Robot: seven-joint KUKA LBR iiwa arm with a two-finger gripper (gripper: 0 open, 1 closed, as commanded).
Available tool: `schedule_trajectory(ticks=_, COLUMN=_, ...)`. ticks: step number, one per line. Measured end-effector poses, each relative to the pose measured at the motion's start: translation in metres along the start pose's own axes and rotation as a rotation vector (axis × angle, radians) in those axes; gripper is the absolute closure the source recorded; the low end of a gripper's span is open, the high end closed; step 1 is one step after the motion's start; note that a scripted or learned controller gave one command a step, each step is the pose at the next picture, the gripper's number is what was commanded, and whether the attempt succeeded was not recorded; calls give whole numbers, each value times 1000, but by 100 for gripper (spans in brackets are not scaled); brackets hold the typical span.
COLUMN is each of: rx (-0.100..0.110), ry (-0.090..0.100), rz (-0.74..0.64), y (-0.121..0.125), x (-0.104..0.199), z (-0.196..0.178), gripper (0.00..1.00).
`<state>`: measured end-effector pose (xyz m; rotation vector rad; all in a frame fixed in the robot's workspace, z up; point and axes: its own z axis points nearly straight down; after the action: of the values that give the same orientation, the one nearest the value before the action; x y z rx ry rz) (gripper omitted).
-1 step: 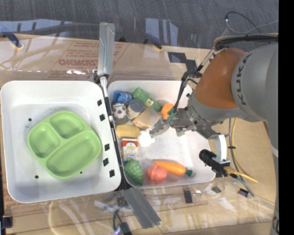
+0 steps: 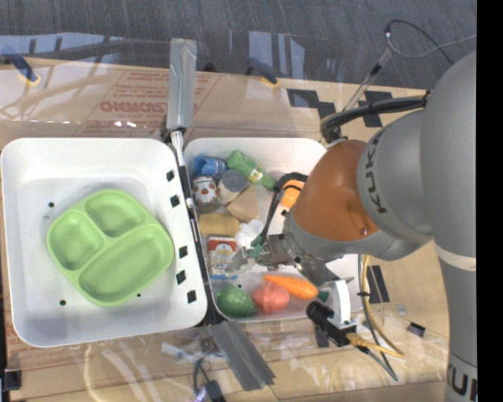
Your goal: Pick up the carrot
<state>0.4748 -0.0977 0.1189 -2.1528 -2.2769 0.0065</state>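
— Where does the camera sit?

— Fixed above the bench (image 2: 84,99), looking down at a slant on both white bins: the left bin (image 2: 17,224) and the right bin (image 2: 268,147) side by side.

— How near?

— Far enough to take in both bins whole, with grey floor along the top edge.

— And the arm (image 2: 419,182)?

— It enters from the right, big and close to the lens, covering part of the right bin.
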Motion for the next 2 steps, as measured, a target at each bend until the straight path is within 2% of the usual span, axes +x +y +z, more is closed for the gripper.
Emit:
schedule_trajectory(ticks=1, rx=-8, ry=-4, rz=0, y=-3, x=-85, z=27, gripper=0)
schedule_trajectory(ticks=2, rx=-10, ry=-4, rz=-50, y=-3, x=-113, z=26, gripper=0)
